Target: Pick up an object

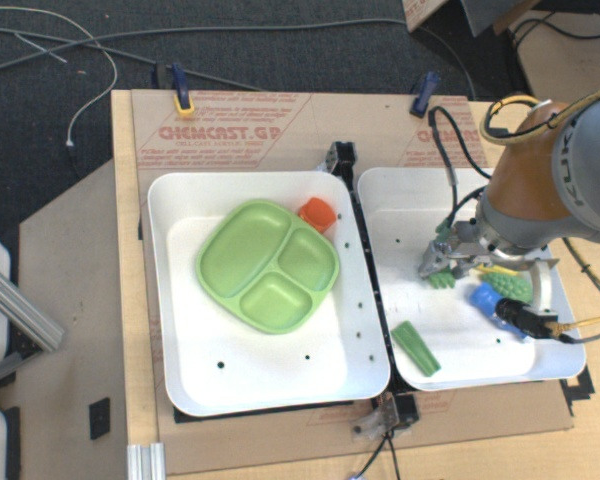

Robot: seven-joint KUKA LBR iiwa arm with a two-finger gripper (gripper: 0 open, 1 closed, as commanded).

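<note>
Dark carpet with loose white cables surrounds a counter topped by a printed cardboard sheet, held at its far edge by two clamps. On it sit two shallow white bins side by side. The left bin holds a large light-green divided plate, lying flat near the middle, with a small orange object touching its far right edge.

The grey arm, with its orange band, reaches in from the right over the right bin. Its jaws hang low over the middle of that bin, right at a small green piece; they seem to be touching it, but whether they stand apart or together on it I cannot tell, since the wrist covers them from this angle.

Just right of that, partly under the wrist, lies a green textured item and a blue object beside it. Nearer the front rim of the right bin, well apart from the jaws, a flat green block lies at a slant.
</note>
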